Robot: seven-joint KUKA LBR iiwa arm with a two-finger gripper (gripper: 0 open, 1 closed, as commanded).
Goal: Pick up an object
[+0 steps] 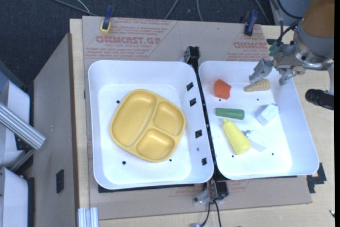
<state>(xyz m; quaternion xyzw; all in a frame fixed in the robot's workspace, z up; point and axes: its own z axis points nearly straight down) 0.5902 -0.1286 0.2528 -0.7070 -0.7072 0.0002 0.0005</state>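
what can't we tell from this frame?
- Gripper: small and blurred in the camera view over the right bin; its contact with the tan cone-like piece is unreadable.
- Arm: cut off by the top and right edges.
- White pieces: blend into the white bin floor, shapes unclear.
- Yellow bottle: cap detail too small.

Bright, even light from overhead makes the two white bins (101, 130) nearly glare, with only soft, short shadows beside the yellow tray (147, 125). Focus is fairly sharp mid-picture, though the arm (319, 13) looks slightly blurred.
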